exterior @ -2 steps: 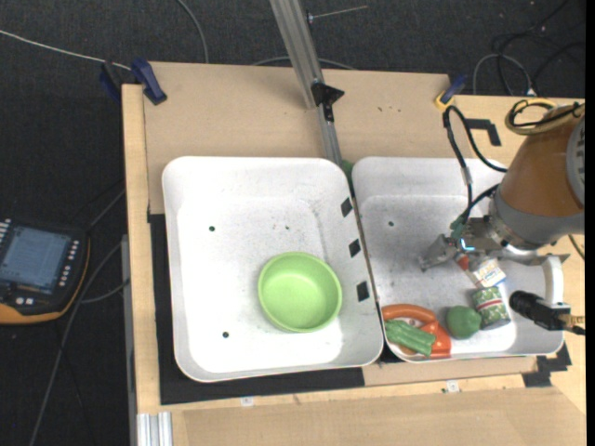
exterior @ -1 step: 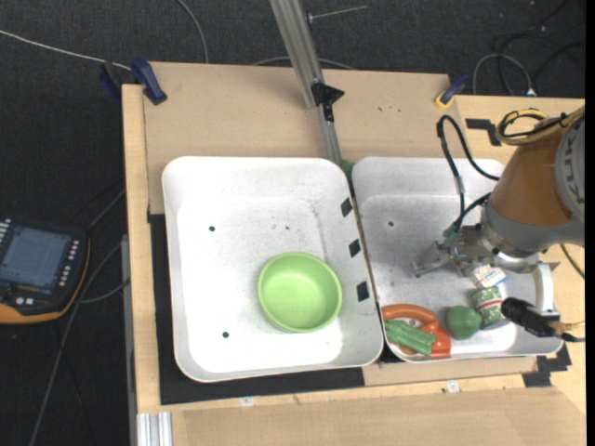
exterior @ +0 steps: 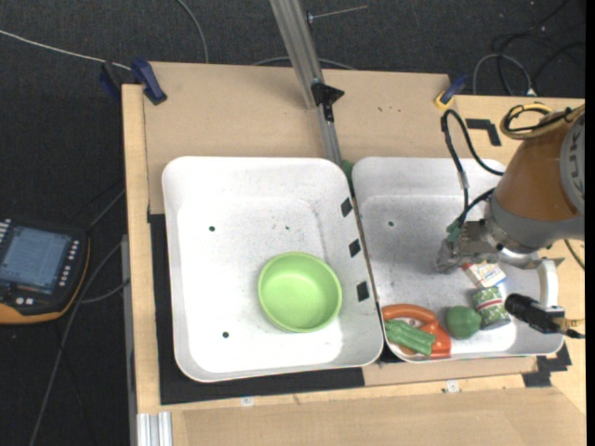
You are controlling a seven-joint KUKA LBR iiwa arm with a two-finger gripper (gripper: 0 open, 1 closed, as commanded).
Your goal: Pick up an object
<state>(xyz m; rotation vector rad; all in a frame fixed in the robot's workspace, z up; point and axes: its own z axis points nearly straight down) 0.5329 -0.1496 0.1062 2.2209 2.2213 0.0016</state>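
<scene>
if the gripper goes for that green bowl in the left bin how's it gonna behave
The green bowl looks like thin plastic, so probably light and stiff. Its smooth, rounded wall may slip between fingers; the rim seems the better hold. It sits upright on the left bin floor, so a push would likely slide it rather than tip it.

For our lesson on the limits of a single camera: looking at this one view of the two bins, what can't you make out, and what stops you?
- Hand, camera view: the wrist above covers it, so the fingers' state is unreadable.
- Small printed packet and green-labelled item: too small to read, partly under the arm.
- Orange-and-green toy and green lump: too blurred to identify.
- Arm: cut off by the right edge.
</scene>
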